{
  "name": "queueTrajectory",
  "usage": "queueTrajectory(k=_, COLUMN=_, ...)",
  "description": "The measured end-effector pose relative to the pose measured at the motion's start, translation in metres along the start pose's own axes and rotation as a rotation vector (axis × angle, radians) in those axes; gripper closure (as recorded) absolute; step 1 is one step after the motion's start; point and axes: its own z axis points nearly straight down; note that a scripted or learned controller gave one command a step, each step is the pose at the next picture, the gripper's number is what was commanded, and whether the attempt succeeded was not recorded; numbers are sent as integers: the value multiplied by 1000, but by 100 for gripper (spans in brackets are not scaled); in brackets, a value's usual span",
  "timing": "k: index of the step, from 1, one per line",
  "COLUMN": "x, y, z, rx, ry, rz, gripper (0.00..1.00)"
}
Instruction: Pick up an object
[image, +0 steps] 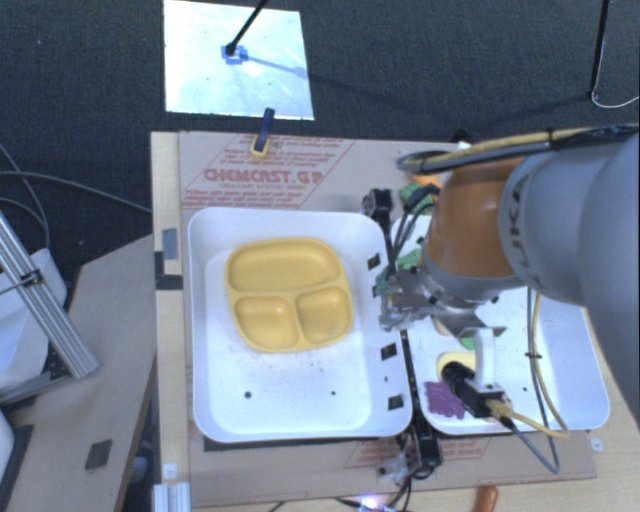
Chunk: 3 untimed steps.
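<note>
Two bins: white and shallow, side by side on the bench.
Left bin (290, 415): holds one yellow tray (290, 293) with three compartments, lying flat in the far half; dark specks dot the bare floor in front of it.
Right bin (585, 400): holds a purple thing (443, 398) in the near left corner, with a small yellow thing (455, 360) just behind it, partly hidden.
Arm (560, 220): reaches in from the right and covers much of the right bin.
Claw (425, 305): hangs over the right bin's left side, close to the wall between the bins. The wrist hides it from above, so I cannot tell how far open it is or whether it holds or touches anything.
</note>
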Motion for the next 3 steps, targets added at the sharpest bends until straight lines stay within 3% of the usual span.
queueTrajectory(k=1, x=-60, y=7, z=-68, rx=-6, ry=-3, rz=9, gripper=100)
queueTrajectory(k=2, x=2, y=37, z=19, rx=5, ry=1, rz=-4, gripper=100)
queueTrajectory(k=3, x=88, y=-13, z=-90, rx=-6, ry=6, rz=-11, gripper=100)
